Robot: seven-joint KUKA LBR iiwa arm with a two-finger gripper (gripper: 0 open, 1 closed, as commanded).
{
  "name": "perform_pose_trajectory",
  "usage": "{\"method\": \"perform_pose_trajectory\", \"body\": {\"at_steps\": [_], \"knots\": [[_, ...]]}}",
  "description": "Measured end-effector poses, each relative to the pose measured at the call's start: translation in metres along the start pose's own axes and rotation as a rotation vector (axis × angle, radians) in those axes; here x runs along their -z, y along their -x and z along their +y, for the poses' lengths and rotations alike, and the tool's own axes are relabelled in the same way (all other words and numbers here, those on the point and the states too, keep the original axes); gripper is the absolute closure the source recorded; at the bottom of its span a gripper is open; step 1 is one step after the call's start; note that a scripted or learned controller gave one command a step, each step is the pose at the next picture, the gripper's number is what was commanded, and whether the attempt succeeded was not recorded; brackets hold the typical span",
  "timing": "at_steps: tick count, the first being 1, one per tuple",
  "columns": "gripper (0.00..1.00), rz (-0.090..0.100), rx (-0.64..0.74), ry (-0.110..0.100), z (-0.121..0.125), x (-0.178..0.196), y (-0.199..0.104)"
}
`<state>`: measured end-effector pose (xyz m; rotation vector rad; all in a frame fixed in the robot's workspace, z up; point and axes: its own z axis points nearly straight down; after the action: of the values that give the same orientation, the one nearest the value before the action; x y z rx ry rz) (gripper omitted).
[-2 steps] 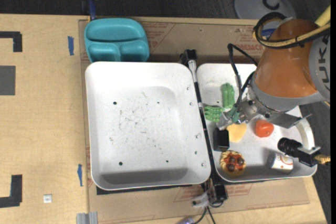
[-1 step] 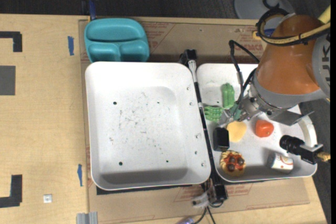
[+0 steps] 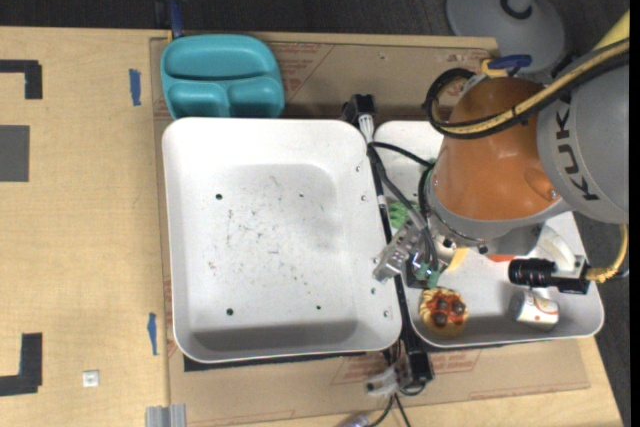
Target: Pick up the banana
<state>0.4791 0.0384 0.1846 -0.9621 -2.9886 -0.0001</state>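
My gripper (image 3: 407, 257) is low over the left side of the right bin (image 3: 570, 323), close to the wall shared with the left bin. A small yellow sliver, likely the banana (image 3: 457, 258), shows just right of the gripper; the orange wrist hides most of it. I cannot tell whether the gripper touches it.
The left bin (image 3: 270, 225) lies beside the gripper. In the right bin, a round red-and-yellow toy (image 3: 443, 307) sits near the front, a white and orange object (image 3: 538, 308) at the front right, and a green item (image 3: 400, 215) behind the gripper. A teal tray (image 3: 222, 75) stands behind the left bin.
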Motion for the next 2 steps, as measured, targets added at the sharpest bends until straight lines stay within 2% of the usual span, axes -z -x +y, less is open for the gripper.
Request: {"method": "perform_pose_trajectory", "body": {"at_steps": [1, 2], "knots": [[0.0, 0.0, 0.0, 0.0, 0.0, 0.0, 0.0], [0.0, -0.002, 0.267, 0.001, 0.05, -0.097, -0.035]]}}
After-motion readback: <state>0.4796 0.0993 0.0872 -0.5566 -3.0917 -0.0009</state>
